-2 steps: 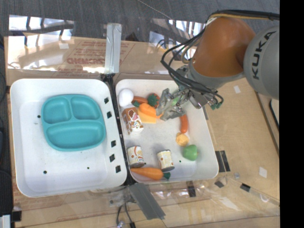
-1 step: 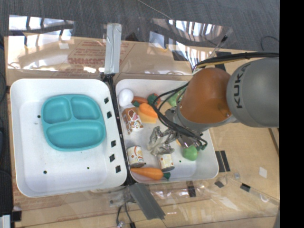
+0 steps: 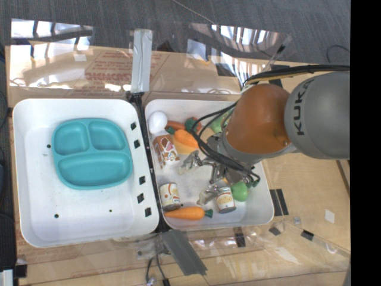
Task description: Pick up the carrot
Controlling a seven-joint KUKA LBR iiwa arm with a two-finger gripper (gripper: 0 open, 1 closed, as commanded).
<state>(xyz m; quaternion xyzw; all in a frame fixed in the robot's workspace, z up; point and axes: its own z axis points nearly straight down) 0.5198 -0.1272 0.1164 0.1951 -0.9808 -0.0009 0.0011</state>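
The gripper [image 3: 203, 177] is seen spread, nothing pinched; the carrot [image 3: 186, 213] is found just below it.

A robotics lab. A grey industrial arm [image 3: 315, 115] with an orange band [image 3: 257, 119] and bundled black cables [image 3: 208, 137] reaches over a table [image 3: 297, 195] covered in flattened cardboard, patched with grey tape [image 3: 140, 58]. Under and left of the tool [image 3: 205, 174] sit two shallow white bins [image 3: 30, 177] side by side, the near one scattered with toy food, the far one holding a teal divided plate [image 3: 91, 152]. Dark carpet [image 3: 89, 5] lies beyond the table.
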